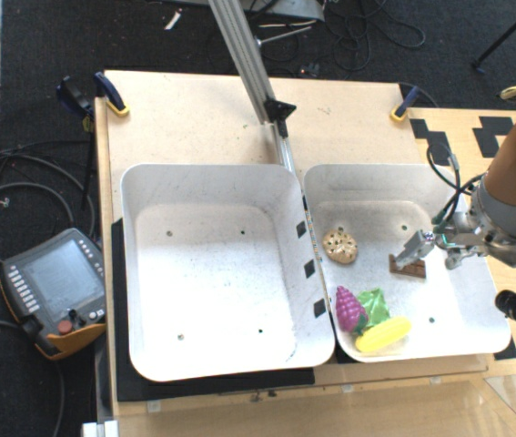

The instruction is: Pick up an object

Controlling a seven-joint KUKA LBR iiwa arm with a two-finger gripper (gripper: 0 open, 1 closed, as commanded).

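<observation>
In the right-hand shallow white bin, the gripper hangs with its fingers spread, one tip just over the small flat brown block; the block sits slightly left of and below the fingers, its long axis roughly crosswise.

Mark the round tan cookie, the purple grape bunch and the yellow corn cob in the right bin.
Round tan cookie (339, 245): camera view, centre of its top face.
Purple grape bunch (348, 309): camera view, middle of the cluster.
Yellow corn cob (383, 334): camera view, mid-length of the cob.
</observation>
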